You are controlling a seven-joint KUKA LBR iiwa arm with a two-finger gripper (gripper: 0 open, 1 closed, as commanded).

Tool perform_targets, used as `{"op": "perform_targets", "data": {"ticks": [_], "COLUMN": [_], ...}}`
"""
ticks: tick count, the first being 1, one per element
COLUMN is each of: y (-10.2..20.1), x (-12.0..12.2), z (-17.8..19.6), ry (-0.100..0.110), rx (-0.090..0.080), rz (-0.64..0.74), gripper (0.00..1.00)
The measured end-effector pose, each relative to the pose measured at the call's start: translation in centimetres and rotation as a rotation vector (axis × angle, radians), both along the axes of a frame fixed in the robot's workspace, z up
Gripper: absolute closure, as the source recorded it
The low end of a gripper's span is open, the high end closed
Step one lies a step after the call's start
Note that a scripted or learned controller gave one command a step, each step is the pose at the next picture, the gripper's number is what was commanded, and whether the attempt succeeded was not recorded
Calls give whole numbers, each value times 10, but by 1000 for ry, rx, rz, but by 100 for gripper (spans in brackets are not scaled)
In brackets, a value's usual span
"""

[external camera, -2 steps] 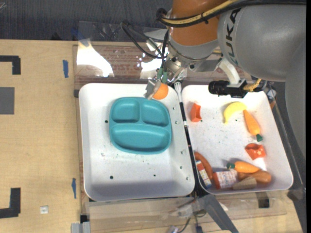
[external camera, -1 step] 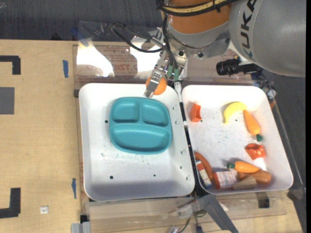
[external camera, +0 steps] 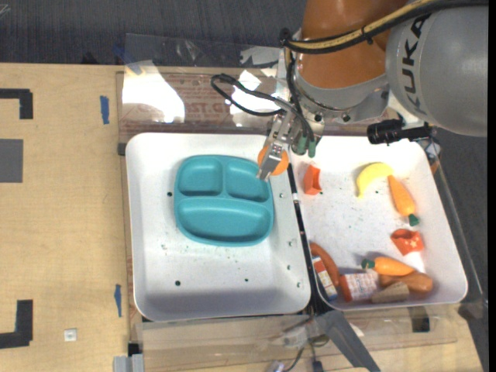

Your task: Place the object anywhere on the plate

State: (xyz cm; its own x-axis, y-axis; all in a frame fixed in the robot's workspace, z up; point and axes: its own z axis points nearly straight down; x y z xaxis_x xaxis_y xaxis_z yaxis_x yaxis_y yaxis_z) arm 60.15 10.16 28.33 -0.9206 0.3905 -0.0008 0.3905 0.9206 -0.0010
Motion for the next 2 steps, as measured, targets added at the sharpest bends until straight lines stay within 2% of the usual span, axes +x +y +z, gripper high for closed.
{"op": "perform_targets", "data": {"ticks": [1, 2], "y": [-71, -71], "x": [-41, 40], "z": [-24, -8], "ry": [-3, -8], "rx": [0, 2], "rz": [214, 199], "gripper": [100, 100]}}
